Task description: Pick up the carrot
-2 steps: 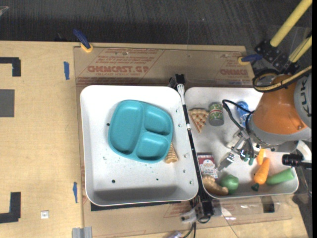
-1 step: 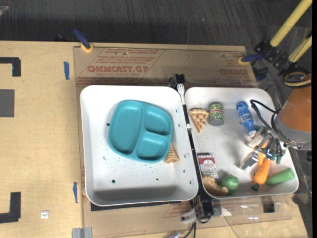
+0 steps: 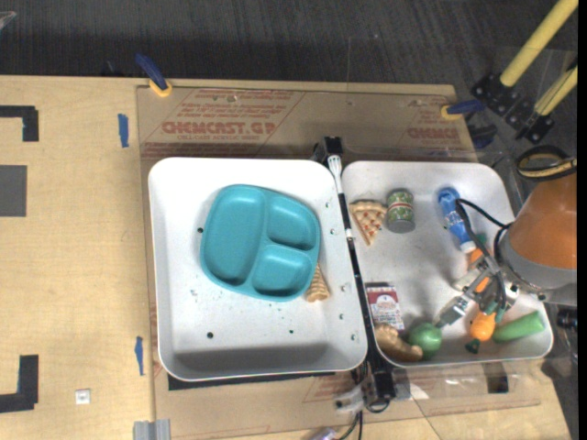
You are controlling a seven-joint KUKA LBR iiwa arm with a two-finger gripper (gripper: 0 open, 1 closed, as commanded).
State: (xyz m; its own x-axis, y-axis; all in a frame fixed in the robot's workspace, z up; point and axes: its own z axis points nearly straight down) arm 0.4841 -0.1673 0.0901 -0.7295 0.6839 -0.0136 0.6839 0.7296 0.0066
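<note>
The carrot [image 3: 483,326], small and orange, lies near the front right corner of the right bin [image 3: 417,174]. A long green piece [image 3: 520,326] lies against its right side. My gripper [image 3: 475,304] hangs just above and to the left of the carrot, and it looks open. One silver finger [image 3: 453,311] points left toward a round green fruit [image 3: 425,337]. The carrot sits below the fingertips, not between them. The arm's orange band [image 3: 550,232] covers the bin's right edge.
The right bin also holds a blue bottle [image 3: 451,211], a small can [image 3: 399,210], a waffle wedge [image 3: 369,220], a red-and-white box [image 3: 384,306] and a tan piece [image 3: 393,341]. In the left bin [image 3: 174,246] are a teal divided plate [image 3: 261,241] and a cone [image 3: 317,285].
</note>
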